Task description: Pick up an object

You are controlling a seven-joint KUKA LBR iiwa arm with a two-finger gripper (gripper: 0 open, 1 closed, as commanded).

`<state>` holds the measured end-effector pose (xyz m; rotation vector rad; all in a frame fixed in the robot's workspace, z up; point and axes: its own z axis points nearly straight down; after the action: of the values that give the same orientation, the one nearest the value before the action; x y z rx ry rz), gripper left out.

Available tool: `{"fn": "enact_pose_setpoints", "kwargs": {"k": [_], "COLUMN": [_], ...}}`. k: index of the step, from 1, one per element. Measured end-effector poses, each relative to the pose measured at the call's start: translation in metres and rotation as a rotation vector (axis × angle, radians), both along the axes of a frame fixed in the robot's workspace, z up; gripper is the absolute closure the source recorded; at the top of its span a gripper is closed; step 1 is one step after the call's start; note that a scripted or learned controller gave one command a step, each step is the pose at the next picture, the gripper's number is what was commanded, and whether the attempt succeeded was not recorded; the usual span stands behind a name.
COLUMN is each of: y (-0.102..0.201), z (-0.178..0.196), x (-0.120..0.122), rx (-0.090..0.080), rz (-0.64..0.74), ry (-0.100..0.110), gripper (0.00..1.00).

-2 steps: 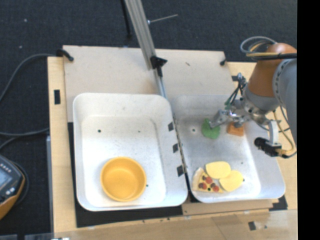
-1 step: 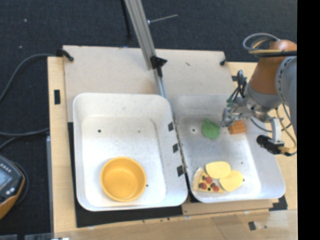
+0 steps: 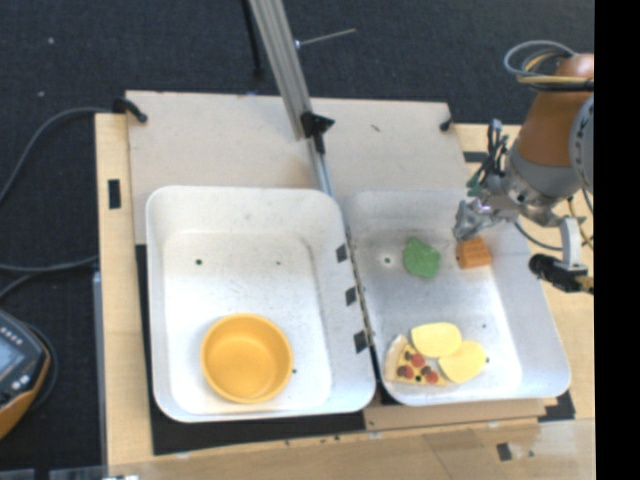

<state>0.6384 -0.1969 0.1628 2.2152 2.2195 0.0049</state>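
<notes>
Camera view, nearest first: a round yellow plastic bowl [image 3: 247, 357] sits at the front of the left white bin [image 3: 180, 218]. At the front of the right white bin [image 3: 530, 353] lie a toy pizza slice [image 3: 410, 364] and two pale yellow chip-like pieces [image 3: 448, 351], touching. Farther back lies a green leafy lump [image 3: 421, 258], and just beside it a small orange block [image 3: 474, 254]. The gripper [image 3: 470, 223] hovers at the block's far edge; whether its grasp is closed cannot be told.

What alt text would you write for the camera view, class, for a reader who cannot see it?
A grey-and-orange robot arm's gripper hangs over the right bin, beside a small orange block and a green piece. Nearer the front lie yellow slices and a pizza slice; the left bin holds a yellow bowl.
</notes>
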Motion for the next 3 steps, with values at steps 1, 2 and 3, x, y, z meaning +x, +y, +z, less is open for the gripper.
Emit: {"fn": "enact_pose_setpoints", "kwargs": {"k": [1, 2, 3], "y": [-0.008, -0.009, 0.035], "z": [0.044, 0.099, 0.087], "x": [0.004, 0.005, -0.013], "rx": [0.0, -0.001, 0.001], "rz": [0.001, 0.002, 0.002], "ry": [0.003, -0.002, 0.006], "gripper": [1.0, 1.0, 1.0]}}
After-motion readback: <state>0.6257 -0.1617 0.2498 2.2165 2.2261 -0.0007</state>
